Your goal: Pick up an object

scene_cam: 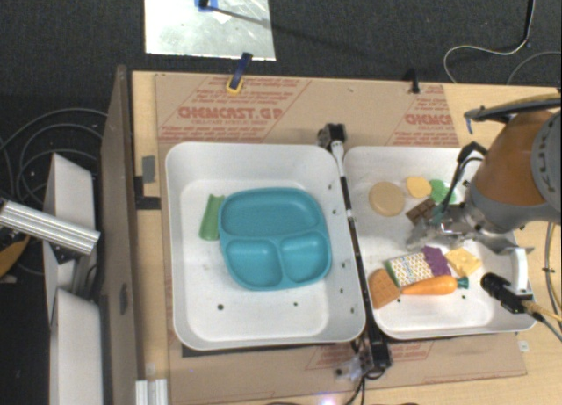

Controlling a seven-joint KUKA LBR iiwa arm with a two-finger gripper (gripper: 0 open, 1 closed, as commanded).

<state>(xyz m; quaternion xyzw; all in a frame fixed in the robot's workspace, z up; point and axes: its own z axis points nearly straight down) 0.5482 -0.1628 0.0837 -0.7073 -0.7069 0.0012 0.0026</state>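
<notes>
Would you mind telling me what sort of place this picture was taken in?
Probably a robotics lab test bench. A robot arm reaches over two white bins, toy food such as a carrot lies in one, and loose cables run across the dark floor.

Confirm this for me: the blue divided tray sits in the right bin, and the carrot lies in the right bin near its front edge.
Not quite. The blue divided tray sits in the left bin, not the right one, with a green piece beside it. The carrot does lie in the right bin near its front edge. The camera view shows this.
</notes>
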